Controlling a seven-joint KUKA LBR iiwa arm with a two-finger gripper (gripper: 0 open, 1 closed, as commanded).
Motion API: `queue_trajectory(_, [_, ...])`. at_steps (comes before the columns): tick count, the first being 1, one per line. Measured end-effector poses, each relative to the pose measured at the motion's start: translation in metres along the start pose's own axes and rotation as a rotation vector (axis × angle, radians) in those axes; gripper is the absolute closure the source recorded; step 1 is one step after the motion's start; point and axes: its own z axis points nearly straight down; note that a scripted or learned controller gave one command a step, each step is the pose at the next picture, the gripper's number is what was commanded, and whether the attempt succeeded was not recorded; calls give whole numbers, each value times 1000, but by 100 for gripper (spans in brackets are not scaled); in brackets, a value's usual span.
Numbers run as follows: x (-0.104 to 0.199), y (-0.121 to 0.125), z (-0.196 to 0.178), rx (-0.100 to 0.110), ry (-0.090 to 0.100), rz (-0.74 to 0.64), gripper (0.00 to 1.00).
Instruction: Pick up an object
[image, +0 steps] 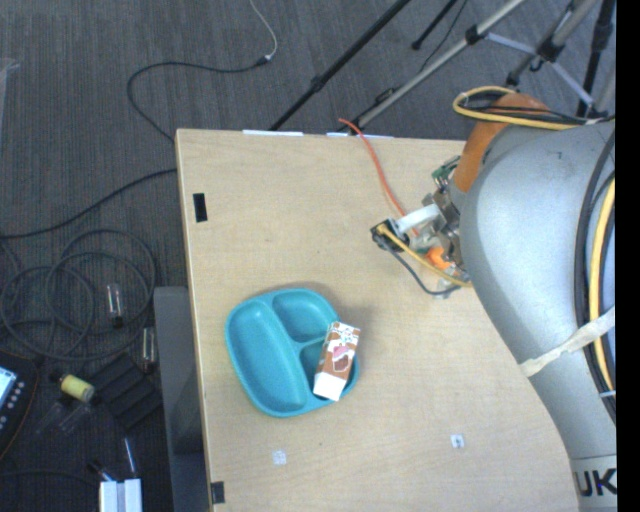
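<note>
Cardboard, white and brown: the small carton (337, 361) lies tilted on the right rim of the blue divided plastic tray (262, 350), which sits on the pale wooden bench top (300, 200). I judge the approach step not yet begun. The grey arm (535, 260) stands well apart, upper right. I cannot tell the gripper's state. Next move calls for travel above the carton, then descent.

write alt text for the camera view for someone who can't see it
A blue divided plate sits on a light wooden bench with a small carton lying across its right edge. The grey robot arm fills the right side, away from the plate.
</note>
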Motion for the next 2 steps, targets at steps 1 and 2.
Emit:
queue_trajectory(1, [-7, 35, -38, 0, 0, -7, 0])
queue_trajectory(2, [-34, 3, -269, 0, 1, 47, 0])
